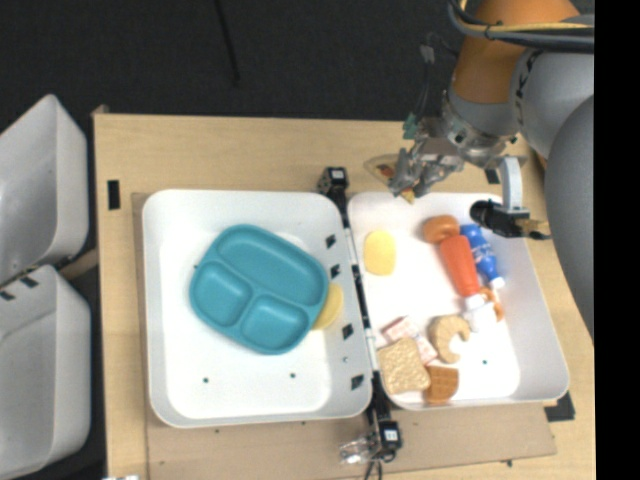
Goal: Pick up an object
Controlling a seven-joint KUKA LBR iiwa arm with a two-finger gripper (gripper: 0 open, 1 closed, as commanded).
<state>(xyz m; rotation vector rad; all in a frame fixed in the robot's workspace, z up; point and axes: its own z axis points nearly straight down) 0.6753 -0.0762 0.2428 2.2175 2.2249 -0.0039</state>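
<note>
Over the far edge of the right bin (540, 368) the gripper (408, 183) hung from the grey arm with its orange band (495, 63), its metal fingers pointing down toward the bin's back rim; they looked slightly parted with nothing between them, though the tips were small and dark against the bench, so I could not tell for certain. In that bin lay a pale yellow oval piece (380, 252) near the divider, an orange bottle (460, 264) set lengthways with a blue bottle (482, 253) just beside it, and a brown round thing (438, 228) touching the orange bottle's far end. Toward the near side sat a cracker-like square (404, 365), a croissant-shaped piece (449, 335) and a small toast-coloured piece (441, 382), all close together. The left bin (180, 388) held a teal divided plate (260, 288), tilted, with a yellow object (331, 306) peeking out from under its right edge.
</note>
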